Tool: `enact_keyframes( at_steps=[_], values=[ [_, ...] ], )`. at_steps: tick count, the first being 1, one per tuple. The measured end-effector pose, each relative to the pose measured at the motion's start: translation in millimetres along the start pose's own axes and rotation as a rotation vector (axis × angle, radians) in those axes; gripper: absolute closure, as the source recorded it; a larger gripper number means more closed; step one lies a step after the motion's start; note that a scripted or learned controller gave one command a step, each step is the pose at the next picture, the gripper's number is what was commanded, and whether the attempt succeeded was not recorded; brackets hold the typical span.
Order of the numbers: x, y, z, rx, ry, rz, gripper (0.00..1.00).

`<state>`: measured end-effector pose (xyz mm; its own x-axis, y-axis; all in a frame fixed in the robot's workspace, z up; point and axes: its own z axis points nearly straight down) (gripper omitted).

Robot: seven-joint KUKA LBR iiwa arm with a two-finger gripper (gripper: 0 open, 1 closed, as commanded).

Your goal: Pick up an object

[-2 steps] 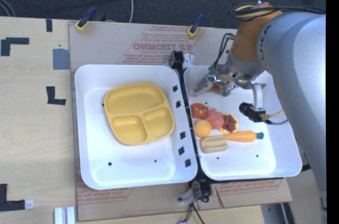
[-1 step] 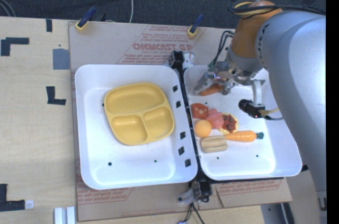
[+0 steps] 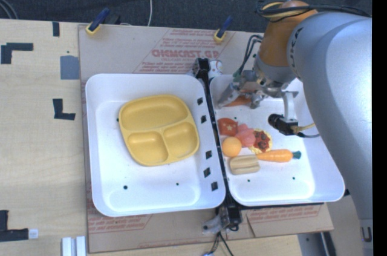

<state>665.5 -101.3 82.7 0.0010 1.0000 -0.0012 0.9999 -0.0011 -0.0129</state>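
Sitting side by side on the table [image 3: 36, 128], 2 shallow white bins share a middle edge w/ black clips along it. Left bin [image 3: 103, 188] holds 1 thing: a yellow divided tray [image 3: 158, 129], smooth plastic, rounded corners, 3 compartments, lying flat & turned a bit askew, nearer the bin's far-left part.

Right bin [image 3: 302, 188] holds a cluster of toy food near its left edge, abt mid-depth: a red tomato-like piece [image 3: 228, 125] at the far end, a pink lumpy piece [image 3: 246, 135] beside it, a dark red berry-like piece [image 3: 262, 141] to its right, an orange ball [image 3: 231, 146] just below the tomato, a tan bun-shaped roll [image 3: 243, 164] nearest the bin's near edge, and an orange carrot [image 3: 273, 156] w/ a green tip lying lengthwise toward the bin's right edge. Pieces touch or nearly touch; all look like matte plastic.

Arm [image 3: 338, 79] comes in from the right, big grey body w/ orange band, bent down over the right bin's far-left corner. Hand [image 3: 242, 94] sits low there, above the food cluster & apart from it. Something orange shows under the hand, unclear what. Can't tell how wide the hand is spread or if it has hold of anything.
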Motion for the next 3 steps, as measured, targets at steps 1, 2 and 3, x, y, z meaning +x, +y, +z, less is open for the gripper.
enact_keyframes(
  at_steps=[1,2,3],
  values=[
    [-1,0,0,-0.001,0.000,0.000,0.00],
    [-6,-6,-1,-0.010,0.000,-0.002,0.00],
    [-15,3,-2,-0.013,0.001,-0.003,0.00]
  ],
)
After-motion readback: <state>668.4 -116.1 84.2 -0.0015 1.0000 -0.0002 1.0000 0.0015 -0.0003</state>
